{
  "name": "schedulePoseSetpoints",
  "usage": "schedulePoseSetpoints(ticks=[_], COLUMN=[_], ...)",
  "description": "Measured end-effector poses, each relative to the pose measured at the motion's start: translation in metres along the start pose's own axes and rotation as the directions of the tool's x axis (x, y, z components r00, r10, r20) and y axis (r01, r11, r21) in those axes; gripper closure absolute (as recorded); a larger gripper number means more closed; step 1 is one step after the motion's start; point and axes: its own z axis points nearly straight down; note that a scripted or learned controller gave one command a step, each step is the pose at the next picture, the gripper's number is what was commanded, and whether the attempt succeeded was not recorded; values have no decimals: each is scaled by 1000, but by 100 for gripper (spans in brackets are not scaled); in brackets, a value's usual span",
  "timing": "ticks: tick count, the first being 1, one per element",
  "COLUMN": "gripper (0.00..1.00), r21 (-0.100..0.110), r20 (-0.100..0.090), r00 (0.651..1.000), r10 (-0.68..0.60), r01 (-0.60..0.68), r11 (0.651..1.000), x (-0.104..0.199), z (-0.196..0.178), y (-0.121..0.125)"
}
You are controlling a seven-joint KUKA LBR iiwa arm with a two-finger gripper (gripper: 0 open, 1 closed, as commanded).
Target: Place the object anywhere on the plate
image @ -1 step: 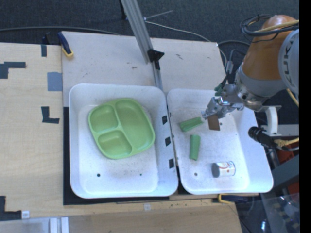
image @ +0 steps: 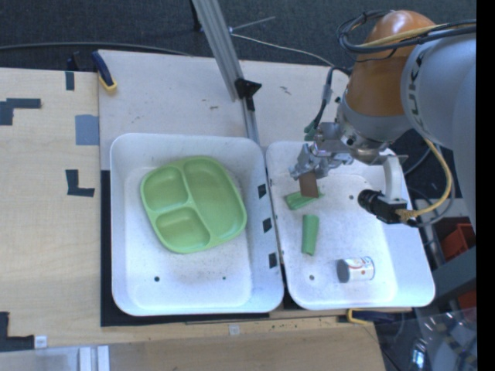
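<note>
A green three-compartment plate [image: 193,203] lies in the left bin [image: 128,230]. My gripper [image: 312,170] hangs over the upper left part of the right bin [image: 402,280]. It is shut on a small brown block [image: 308,187], whose top end sits between the fingers. The block hangs just above a short green piece [image: 296,201] on the bin floor; I cannot tell whether they touch.
A green stick [image: 309,234] lies below the gripper in the right bin, and a small white and red can [image: 356,269] rests near its front. A slanted metal pole [image: 224,45] stands behind the bins. The ridge between the bins runs just left of the gripper.
</note>
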Motion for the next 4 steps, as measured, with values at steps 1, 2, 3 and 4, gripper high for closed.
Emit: schedulePoseSetpoints(ticks=[1,2,3,4], gripper=[100,100,100,0], r21=[-1,2,1,1], r20=[0,1,1,3], r00=[1000,1000,1000,1000], r10=[1,2,1,5], r01=[-1,-2,-1,-5], r11=[1000,1000,1000,1000], x=[52,100,157,153], z=[-4,13,26,25], y=[16,30,43,43])
